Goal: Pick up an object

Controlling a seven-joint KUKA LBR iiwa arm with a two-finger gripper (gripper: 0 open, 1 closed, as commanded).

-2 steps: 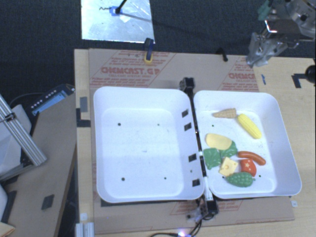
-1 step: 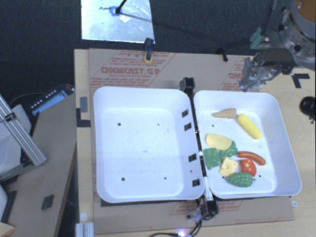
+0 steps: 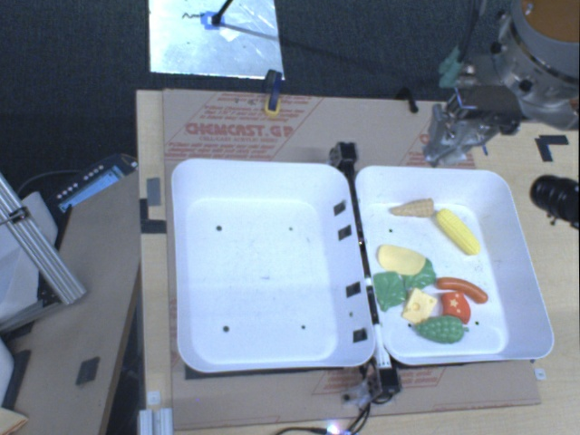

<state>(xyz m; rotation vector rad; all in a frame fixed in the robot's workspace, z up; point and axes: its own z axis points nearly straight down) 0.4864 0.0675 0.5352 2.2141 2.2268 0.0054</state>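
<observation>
Near edge: green pickle (image 3: 442, 330) lies closest to the camera, at the front of the right bin (image 3: 518, 243), with tomato (image 3: 456, 305) and cheese (image 3: 419, 305) touching just behind it.
Cluster: green leaf (image 3: 391, 290), yellow chip (image 3: 401, 260) and sausage (image 3: 462, 289) are packed together mid-bin.
Loose items: corn (image 3: 458, 231) and cone (image 3: 412, 208) sit apart near the back wall; both are easier targets.
Gripper: gripper (image 3: 450, 145) hangs above the bin's back rim, outside the bin, nothing held; finger gap cannot be made out.
Key relation: corn lies toward the camera and slightly right of the gripper; its long axis runs diagonally, back-left to front-right.
Left bin: left bin (image 3: 263, 261) plays no part.
Next: likely move forward and down, with the wrist turned across the corn's axis.
</observation>
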